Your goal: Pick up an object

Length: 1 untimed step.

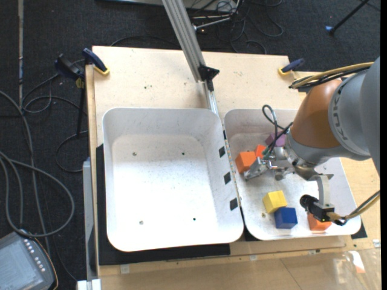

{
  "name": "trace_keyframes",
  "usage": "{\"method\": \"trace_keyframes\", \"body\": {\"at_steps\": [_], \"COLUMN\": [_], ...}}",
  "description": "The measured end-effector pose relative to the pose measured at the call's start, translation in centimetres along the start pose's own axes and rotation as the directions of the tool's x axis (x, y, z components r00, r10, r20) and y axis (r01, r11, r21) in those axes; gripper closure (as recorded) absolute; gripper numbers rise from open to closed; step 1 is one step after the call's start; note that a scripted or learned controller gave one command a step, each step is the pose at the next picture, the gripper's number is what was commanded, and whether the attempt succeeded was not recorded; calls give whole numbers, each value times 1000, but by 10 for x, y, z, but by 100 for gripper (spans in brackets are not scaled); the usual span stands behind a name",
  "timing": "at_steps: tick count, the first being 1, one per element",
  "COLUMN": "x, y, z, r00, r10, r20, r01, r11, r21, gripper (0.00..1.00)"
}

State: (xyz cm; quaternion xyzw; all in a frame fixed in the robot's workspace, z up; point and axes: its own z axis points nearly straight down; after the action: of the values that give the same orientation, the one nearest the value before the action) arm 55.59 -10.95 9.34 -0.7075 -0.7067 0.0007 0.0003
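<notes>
So on the far left sat the left bin (160, 180), a shallow white tray with just dark specks across its floor. A slanted metal rail (184, 29) came down from the top and ended right at the seam between the two bins. Next over was the right bin (251, 122), and that's where all the stuff was. An orange block (246, 161) lay near the bin's left wall, and my gripper (257, 168) was down just beside it, right at its lower right edge. Honestly I couldn't tell how wide my jaws were, since the wrist hardware covered them, and I couldn't tell if they were touching the block either. Below that, a yellow block (274, 200) sat touching a blue block (285, 217) at the front of the bin. A purple piece (280, 140) peeked out by my wrist. Far right corner had another orange object (318, 223), partly behind a black fitting.
</notes>
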Motion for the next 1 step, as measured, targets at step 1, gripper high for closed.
{"method": "trace_keyframes", "body": {"at_steps": [1], "x": [0], "y": [1], "z": [-12], "r00": [1000], "r10": [1], "r20": [0], "r01": [-1], "r11": [1000], "r21": [-3], "gripper": [100]}}
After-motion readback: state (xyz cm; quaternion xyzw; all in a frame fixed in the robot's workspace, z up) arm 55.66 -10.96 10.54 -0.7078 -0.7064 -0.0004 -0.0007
